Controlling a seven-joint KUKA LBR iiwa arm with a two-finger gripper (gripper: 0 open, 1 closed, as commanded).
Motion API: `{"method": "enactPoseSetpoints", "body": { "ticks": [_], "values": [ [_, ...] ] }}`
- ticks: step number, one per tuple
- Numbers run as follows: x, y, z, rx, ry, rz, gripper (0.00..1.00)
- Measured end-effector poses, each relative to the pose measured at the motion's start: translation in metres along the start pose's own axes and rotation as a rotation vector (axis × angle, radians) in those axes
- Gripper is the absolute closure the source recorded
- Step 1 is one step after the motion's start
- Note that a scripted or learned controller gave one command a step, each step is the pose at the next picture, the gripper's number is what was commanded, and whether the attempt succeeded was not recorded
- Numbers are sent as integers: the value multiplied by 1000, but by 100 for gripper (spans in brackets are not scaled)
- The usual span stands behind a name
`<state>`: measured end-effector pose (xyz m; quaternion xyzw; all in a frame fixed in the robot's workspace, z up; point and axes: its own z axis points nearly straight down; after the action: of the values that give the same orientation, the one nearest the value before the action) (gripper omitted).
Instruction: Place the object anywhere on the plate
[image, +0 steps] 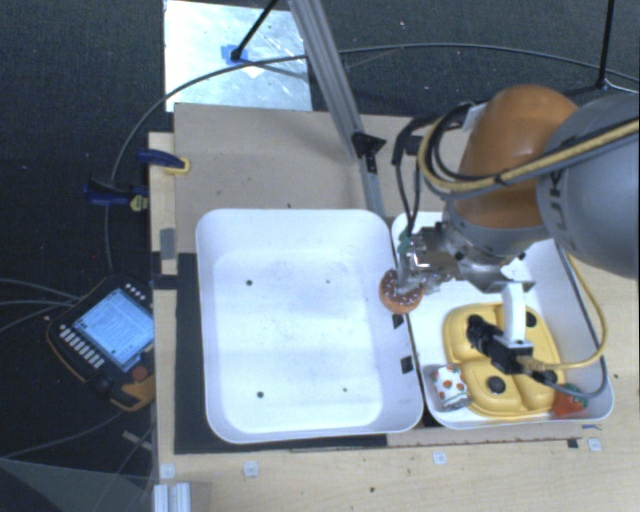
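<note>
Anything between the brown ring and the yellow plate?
Nothing visible. The brown ring is at the claw over the bins' seam; only white bin floor lies before the yellow plate. The spotted cup stands off its lower-left corner.

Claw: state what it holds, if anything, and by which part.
The claw pinches a small round brown doughnut-shaped toy by its upper right edge; the rest of the ring sticks out free.
</note>
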<state>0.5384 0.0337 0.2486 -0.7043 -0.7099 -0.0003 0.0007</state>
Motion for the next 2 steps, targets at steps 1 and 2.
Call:
{"method": "enactPoseSetpoints", "body": {
  "ticks": [1, 2],
  "values": [
    [54, -23, 17, 1, 0, 0, 100],
    [98, -50, 24, 2, 0, 0, 100]
  ]
}}
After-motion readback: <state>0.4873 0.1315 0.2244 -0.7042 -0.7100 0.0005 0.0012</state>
